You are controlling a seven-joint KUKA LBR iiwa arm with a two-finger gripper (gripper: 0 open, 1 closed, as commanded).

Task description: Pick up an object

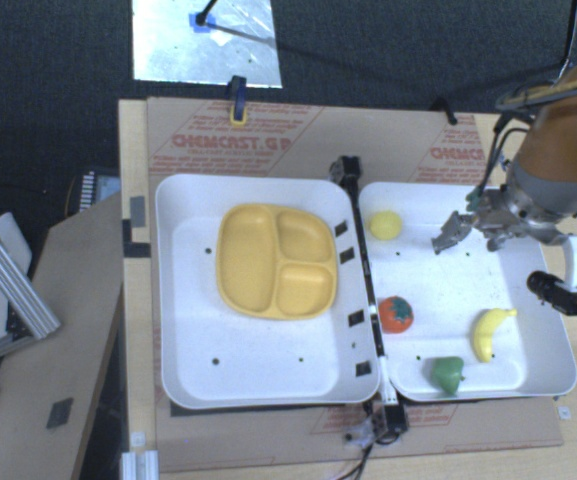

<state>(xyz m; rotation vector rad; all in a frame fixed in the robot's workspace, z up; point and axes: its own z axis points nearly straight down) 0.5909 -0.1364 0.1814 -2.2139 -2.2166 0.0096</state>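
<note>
The right bin (543,363) holds 4 small objects, and the left bin (183,358) holds 1 yellow divided tray (273,260).

The banana (490,332) lies near the right bin's front right corner; its long axis runs from upper right to lower left, with its darker tip toward the upper right. The green pepper (447,373) sits just beside the front rim, left of the banana. The tomato (397,314) rests close to the divider between the 2 bins, green cap up. The yellow lemon (385,225) sits in the back left part of the bin, near the divider.

The gripper (450,236) hangs over the back middle of the right bin, pointing left and slightly down. Its fingers look slightly spread with nothing between them. It is well apart from the banana and pepper, nearer the lemon.

Bare white floor lies in the middle of the right bin, between the 4 objects. The tray has 3 compartments and sits toward the back of the left bin.
</note>
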